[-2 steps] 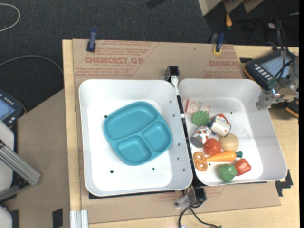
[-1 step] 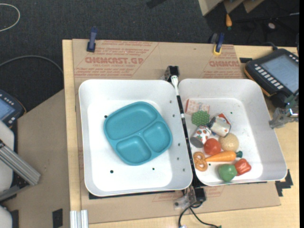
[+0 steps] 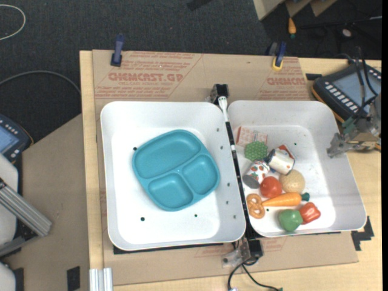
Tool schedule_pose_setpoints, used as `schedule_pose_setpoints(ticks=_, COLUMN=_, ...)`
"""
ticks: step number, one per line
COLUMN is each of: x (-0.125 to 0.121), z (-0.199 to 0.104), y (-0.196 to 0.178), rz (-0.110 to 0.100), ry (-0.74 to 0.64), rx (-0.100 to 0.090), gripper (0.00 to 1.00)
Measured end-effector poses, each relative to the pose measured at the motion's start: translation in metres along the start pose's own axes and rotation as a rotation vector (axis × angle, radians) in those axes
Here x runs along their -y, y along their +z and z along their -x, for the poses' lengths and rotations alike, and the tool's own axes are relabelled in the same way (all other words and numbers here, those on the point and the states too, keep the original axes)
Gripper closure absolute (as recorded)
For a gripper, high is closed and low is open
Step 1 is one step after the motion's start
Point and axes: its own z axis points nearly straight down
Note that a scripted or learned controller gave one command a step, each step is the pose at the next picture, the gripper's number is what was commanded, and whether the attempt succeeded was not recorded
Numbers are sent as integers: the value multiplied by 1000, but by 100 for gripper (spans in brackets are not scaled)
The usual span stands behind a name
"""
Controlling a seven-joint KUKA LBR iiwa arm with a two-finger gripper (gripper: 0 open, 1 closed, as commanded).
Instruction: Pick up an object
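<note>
Two shallow, glossy white bins are sitting side by side on a cardboard-covered worktop (image 3: 182, 71). The left bin (image 3: 121, 162) is holding a smooth teal plastic divided plate (image 3: 174, 170) with three compartments. The right bin (image 3: 339, 180) is holding a cluster of toy food toward its left, near side: a slim orange carrot (image 3: 282, 200), a round red tomato (image 3: 271, 187), a green pepper (image 3: 290, 220), a pale potato (image 3: 293, 181) and a pretzel (image 3: 255, 206). The end effector (image 3: 345, 141) is hanging over the right bin's right rim, gripping nothing visible; its opening cannot be judged.
</note>
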Motion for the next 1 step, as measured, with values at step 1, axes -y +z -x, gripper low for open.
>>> schedule_pose_setpoints(ticks=1, x=-131, z=-18, y=74, rz=18, ry=-6, rx=5, gripper=100)
